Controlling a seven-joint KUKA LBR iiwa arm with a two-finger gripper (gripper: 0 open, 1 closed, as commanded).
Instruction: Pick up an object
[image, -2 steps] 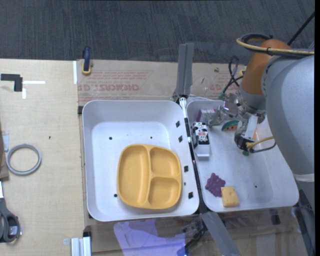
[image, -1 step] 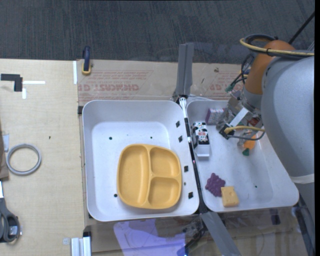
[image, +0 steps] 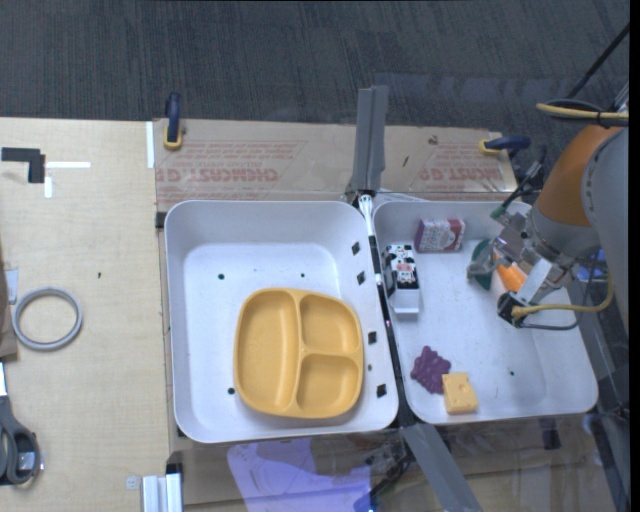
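Far left of the left bin (image: 190, 300), out on the wooden bench (image: 80, 230): a grey tape ring (image: 45, 318) and, below it, scissors (image: 15, 452). Inside the left bin, toward its near half: a yellow divided plate (image: 298, 352). Just right of the left bin, sharing the central wall: the right bin (image: 540, 385). Against that shared wall: a small black-and-white box (image: 403, 278). Farther right, near the far rim: a pink-and-white packet (image: 440, 235). Toward the near rim: a purple grape bunch (image: 430, 368) touching a yellow sponge block (image: 460, 393). Over the far right side: the gripper (image: 508, 268), low among green and orange items (image: 497, 264). Cannot tell whether open, closed or holding anything.
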